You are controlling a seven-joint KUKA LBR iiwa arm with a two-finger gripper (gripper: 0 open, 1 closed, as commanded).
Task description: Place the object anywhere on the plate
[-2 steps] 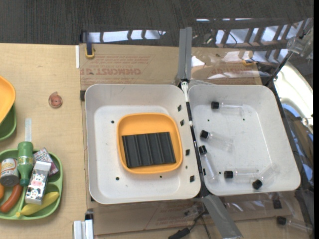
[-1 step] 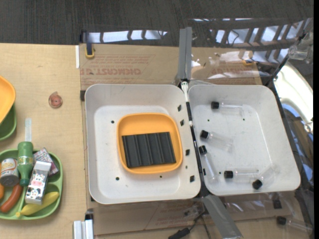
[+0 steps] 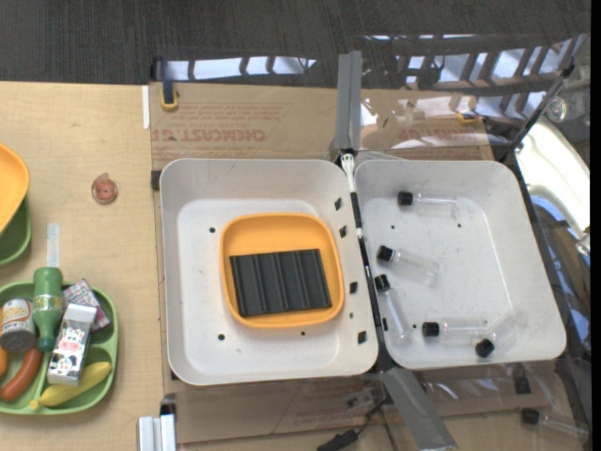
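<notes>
No pick made yet: your tubes (image 3: 413,259) lie in the right bin (image 3: 507,252), the orange plate (image 3: 282,230) carries only a dark ridged block (image 3: 282,282). Next, seize one tube.

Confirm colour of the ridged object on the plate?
Dark grey ridged object, on orange plate; camera view.

The orange bowl (image 3: 9,188) and the green plate (image 3: 66,383) of toy food are cut off at the left edge. The clear tubes (image 3: 424,200) in the right bin (image 3: 526,252) are hard to see.
</notes>
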